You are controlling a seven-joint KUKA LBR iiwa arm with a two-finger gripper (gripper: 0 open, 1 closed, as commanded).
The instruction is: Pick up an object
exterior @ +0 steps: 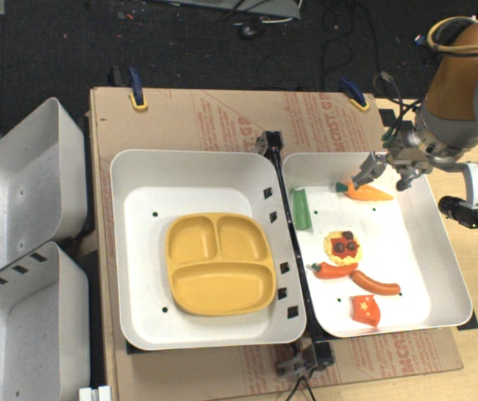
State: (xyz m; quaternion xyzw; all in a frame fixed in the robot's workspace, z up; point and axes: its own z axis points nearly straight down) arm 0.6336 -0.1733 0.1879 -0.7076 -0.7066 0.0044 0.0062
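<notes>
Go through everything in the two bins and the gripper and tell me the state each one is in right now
Gripper: open, above the carrot, holding nothing.
Carrot: lying flat in the right bin.
Green piece: flat by the bin's left wall.
Pizza piece: flat.
Chili pepper: flat.
Sausage: flat.
Strawberry: flat.
Yellow tray: upright in the left bin.

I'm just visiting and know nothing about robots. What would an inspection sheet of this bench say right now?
Surface: brown board bearing two white bins, left bin and right bin.
Job's things: in the right bin, toy carrot, green piece, round yellow piece, red chilli, sausage, red piece.
Clutter: yellow divided tray in the left bin.
Hand: the hand, open, hovers just above the carrot, holding nothing.
Cables: black cables on the dark floor behind.
Surroundings: spare white bins at left; clamps on the board's far edge.
</notes>
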